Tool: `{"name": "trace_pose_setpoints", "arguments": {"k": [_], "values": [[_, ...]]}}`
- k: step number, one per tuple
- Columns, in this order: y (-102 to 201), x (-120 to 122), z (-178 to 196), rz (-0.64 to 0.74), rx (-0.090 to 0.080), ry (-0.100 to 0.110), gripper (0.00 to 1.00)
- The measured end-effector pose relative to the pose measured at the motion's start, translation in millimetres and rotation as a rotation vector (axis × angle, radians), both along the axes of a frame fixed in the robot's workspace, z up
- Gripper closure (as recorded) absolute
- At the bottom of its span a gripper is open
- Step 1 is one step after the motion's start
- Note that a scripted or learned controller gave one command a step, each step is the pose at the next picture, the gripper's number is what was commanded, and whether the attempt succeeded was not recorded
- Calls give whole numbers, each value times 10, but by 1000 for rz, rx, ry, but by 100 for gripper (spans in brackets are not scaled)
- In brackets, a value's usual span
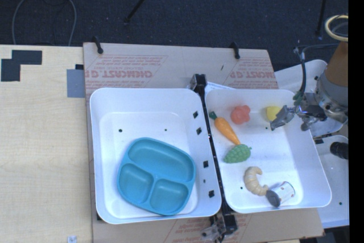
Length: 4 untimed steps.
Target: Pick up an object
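Your small can point(282, 193) lies by the right bin's point(318, 190) front edge; the gripper point(282, 117) hovers beside the yellow toy point(273, 111), seemingly open, holding nothing.

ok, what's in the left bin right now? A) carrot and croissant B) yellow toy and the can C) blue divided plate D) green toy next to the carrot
C: the blue divided plate lies alone in the left bin, while the carrot, croissant, can, yellow toy and green toy all sit in the right bin.
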State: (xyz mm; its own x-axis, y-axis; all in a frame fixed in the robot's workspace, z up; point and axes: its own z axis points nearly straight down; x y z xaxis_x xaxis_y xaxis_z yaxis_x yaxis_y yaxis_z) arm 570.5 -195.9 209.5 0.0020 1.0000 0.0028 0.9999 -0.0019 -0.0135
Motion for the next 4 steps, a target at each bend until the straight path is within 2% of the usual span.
{"name": "trace_pose_setpoints", "arguments": {"k": [1,2,4], "values": [[-1,29,68,2,-3,-13,0],[-52,15,-382,2,-1,-7,0],[-30,-38,-1241,0,-1,-9,0]]}}
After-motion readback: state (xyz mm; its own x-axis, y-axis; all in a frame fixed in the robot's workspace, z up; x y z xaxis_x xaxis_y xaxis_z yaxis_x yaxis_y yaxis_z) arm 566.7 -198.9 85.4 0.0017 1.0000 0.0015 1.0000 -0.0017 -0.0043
